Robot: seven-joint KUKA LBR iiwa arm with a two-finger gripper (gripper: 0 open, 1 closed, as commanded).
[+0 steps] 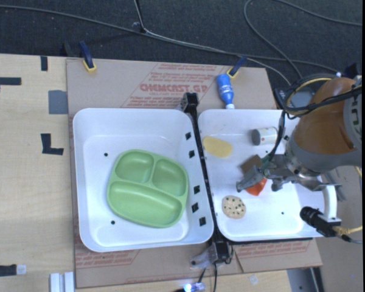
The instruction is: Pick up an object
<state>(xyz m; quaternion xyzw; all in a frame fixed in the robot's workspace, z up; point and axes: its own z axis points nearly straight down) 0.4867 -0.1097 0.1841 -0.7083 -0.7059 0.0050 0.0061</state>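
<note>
Two white bins sit side by side on the desk (24, 163), and the gripper (253, 180) is down inside the right bin (274, 224), its dark fingers low over the bin floor with the grey arm (328, 132) and its orange band coming in from the right. Right at the gripper, touching its underside, there's a small red-orange object (255, 188) — whether the fingers are actually closed on it, I cannot tell from this angle. Just below and left of the gripper lies a chocolate-chip cookie (233, 207), apart from it. Up and left of the gripper rests a pale yellow flat piece (217, 146), and above the gripper lies a small white cylinder with a grey cap (264, 136). Well off to the gripper's left, the left bin (88, 126) carries a green divided plate (148, 188).
</note>
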